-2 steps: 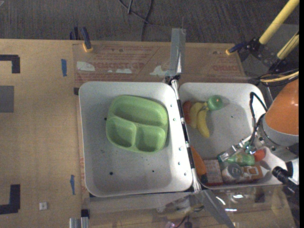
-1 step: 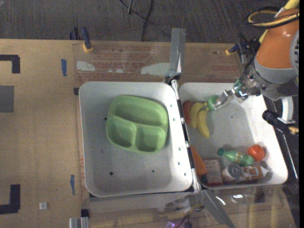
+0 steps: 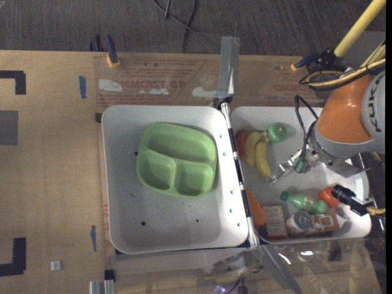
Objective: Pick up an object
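The right bin [image 3: 343,118] holds a yellow banana [image 3: 260,155], a red-orange fruit [image 3: 243,141] against its left side, and a green apple [image 3: 277,131] behind it. Along the front wall lie a green bottle [image 3: 304,202], a red-capped item [image 3: 331,195], a brown jar [image 3: 309,222], a small box [image 3: 275,220] and an orange piece [image 3: 256,211]. My gripper [image 3: 283,170] hangs over the bin's middle, just right of the banana and above the bare floor. Nothing is visibly held in it.
The left bin [image 3: 119,213] carries a green divided plate [image 3: 177,159]. A metal divider post [image 3: 228,66] stands between the bins at the back. Cables and a yellow pole [image 3: 361,22] crowd the back right, beside the orange arm band [image 3: 343,116].
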### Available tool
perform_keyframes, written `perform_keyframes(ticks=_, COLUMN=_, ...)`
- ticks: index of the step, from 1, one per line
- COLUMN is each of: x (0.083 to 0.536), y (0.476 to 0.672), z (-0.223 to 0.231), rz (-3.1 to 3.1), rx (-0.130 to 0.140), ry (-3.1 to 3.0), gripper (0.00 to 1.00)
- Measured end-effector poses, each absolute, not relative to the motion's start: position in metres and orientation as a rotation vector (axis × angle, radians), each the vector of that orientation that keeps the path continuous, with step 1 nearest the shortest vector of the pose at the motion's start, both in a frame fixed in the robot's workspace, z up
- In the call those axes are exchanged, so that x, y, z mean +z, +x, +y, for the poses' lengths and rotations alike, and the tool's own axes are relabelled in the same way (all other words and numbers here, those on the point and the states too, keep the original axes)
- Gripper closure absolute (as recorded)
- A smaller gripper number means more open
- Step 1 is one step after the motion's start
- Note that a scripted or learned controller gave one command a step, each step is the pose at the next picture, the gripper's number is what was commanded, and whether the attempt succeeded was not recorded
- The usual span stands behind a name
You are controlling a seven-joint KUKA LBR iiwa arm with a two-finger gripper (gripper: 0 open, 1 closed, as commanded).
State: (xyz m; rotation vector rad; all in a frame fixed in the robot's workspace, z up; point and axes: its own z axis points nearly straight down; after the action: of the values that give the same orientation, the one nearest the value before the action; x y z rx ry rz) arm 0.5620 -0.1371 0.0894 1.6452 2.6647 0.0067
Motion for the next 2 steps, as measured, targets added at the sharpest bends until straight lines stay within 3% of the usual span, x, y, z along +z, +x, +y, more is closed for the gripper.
perform_keyframes(ticks=1, x=0.101, y=0.565, z=-0.139, rz=2.652, rx=0.008, ry=1.641, gripper=1.0)
perform_keyframes(ticks=2, x=0.091, y=0.554, z=-0.161, rz=2.401, rx=0.013, ry=2.01, gripper=1.0)
